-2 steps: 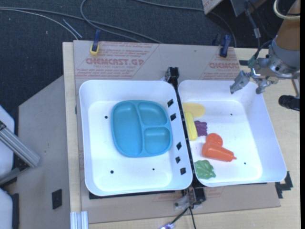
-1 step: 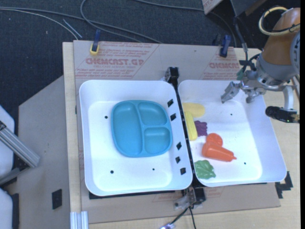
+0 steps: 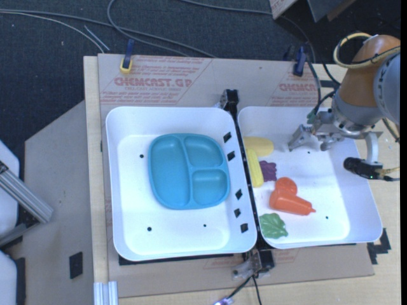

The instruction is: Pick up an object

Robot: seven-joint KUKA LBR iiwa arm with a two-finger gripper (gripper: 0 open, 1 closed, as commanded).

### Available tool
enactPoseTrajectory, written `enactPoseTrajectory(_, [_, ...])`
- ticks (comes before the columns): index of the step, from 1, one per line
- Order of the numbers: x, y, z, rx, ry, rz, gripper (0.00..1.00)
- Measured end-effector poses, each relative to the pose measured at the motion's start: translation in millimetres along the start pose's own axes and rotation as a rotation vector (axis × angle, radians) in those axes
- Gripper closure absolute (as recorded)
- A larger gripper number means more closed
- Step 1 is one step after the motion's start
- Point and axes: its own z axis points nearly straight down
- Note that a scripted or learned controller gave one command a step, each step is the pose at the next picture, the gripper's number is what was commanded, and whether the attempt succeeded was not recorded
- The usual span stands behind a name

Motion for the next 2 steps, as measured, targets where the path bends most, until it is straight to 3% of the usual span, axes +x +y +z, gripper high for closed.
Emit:
enactPoseTrajectory(1, [0,3,-16,-0.01,-0.002,-0.001,1.0])
enactPoseTrajectory(2, [3,12,-77,-0.015,-0.004,-0.002,1.0])
